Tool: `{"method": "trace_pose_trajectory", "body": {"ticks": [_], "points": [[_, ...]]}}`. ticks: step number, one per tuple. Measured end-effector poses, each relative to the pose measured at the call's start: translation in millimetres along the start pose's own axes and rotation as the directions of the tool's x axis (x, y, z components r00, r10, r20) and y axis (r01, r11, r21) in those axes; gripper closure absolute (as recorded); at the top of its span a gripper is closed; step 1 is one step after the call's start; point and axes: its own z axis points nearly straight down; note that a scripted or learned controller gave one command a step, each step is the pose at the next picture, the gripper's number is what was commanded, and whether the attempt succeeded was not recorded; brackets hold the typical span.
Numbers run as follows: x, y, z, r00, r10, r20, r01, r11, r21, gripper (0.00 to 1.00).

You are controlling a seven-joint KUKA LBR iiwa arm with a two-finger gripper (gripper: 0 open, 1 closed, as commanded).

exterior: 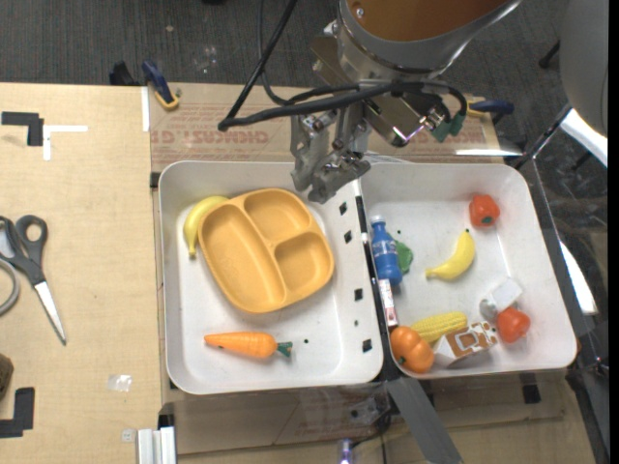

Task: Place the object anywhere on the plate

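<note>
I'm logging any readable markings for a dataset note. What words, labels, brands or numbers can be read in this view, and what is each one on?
Red print on the cardboard strip behind the bins: it appears upside down and too faint to read reliably.
Label on the blue bottle: too small to read.
Print on the small carton in the right bin: blurred, unreadable.
Nothing legible on the plate or the gripper.

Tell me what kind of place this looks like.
Probably a robotics lab test bench, not a kitchen: the arm's gripper hangs over two white bins of toy food around a yellow plate, with scissors and tape marks on the bench.
</note>
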Motion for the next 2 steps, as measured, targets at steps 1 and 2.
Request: {"method": "trace_pose_trajectory", "body": {"ticks": [1,2], "points": [[-1,-15,-14,0.954,-0.3,0.0,0.3,0.954,0.0,1.0],[4,28,-14,0.926,-0.378,-0.002,0.378,0.926,-0.002,1.0]]}}
